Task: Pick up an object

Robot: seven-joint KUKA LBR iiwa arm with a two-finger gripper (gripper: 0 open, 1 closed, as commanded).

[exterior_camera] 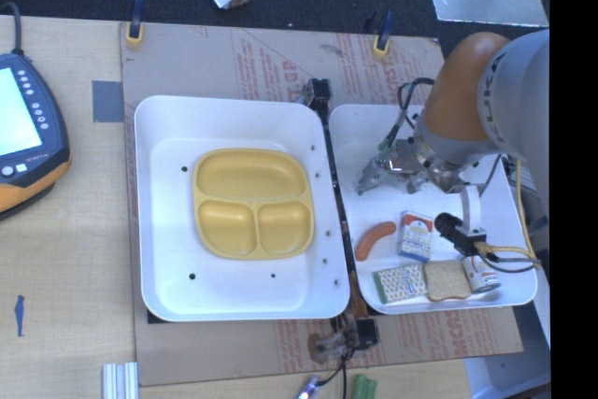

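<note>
A grey KUKA arm with an orange band reaches over the right bin point(369, 131), its gripper point(397, 168) hanging above that bin's bare upper half; whether its claw is apart or together cannot be told, and nothing is visibly clamped in it. The pickable objects lie toward the right bin's lower edge: an orange sausage point(375, 239), a small blue-and-white carton point(416, 236) just beside it, a green speckled packet point(400, 282) and a tan bread slice point(447, 280). In the left bin point(159, 229), touching the right bin's side, sits a yellow 3-compartment tray point(252, 202).
</note>
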